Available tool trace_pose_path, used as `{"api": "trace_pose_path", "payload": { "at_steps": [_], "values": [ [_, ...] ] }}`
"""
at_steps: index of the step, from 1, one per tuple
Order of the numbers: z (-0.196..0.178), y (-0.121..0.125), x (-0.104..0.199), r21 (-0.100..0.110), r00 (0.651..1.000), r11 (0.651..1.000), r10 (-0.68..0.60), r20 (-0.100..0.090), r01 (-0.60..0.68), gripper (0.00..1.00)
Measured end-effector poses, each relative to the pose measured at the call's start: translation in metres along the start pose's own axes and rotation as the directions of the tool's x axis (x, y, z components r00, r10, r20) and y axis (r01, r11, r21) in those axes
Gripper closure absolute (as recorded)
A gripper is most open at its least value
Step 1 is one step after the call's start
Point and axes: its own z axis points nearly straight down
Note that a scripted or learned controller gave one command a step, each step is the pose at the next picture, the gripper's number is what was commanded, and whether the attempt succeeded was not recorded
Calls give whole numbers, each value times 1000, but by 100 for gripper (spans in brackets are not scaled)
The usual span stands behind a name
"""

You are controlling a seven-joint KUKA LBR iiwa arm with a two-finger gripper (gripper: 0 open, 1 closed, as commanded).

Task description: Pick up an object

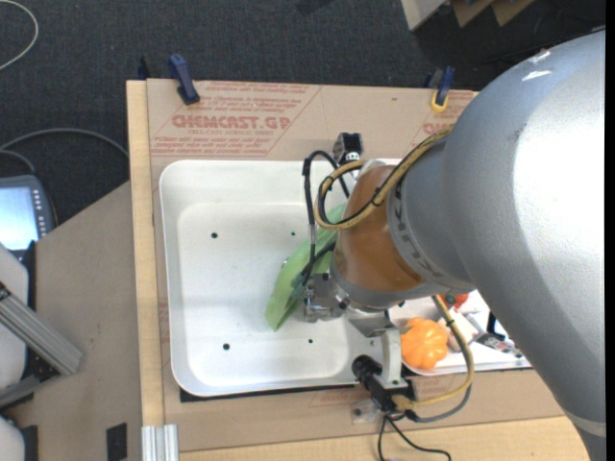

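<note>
- I see the arm (519,190) coming in from the right of frame, its orange band (370,248) sitting over the divide between the two bins.
- Hand (312,296) is low at centre frame, at the right side of the left bin (192,257); can't tell from here whether it has closed on anything.
- Green object (286,286), flat and leaf-like, lies slanted on the left bin's floor right of its middle, its upper end under the wrist, touching or just beside the hand.
- Orange object (425,344) sits in the right bin (500,358), lower right of centre, behind the yellow cable (461,339).
- Both bins rest on the cardboard-covered worktop (231,123).
</note>
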Motion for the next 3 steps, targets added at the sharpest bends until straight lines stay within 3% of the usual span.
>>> {"api": "trace_pose_path", "payload": {
  "at_steps": [1, 2, 3],
  "values": [
    [-108, 68, -54, -10, 1000, 1000, 3, 1, -3, 100],
    [-160, 65, -7, -2, 1000, 1000, -5, -2, 5, 100],
    [-88, 38, 65, 9, 1000, 1000, -4, -2, 4, 100]
  ]
}}
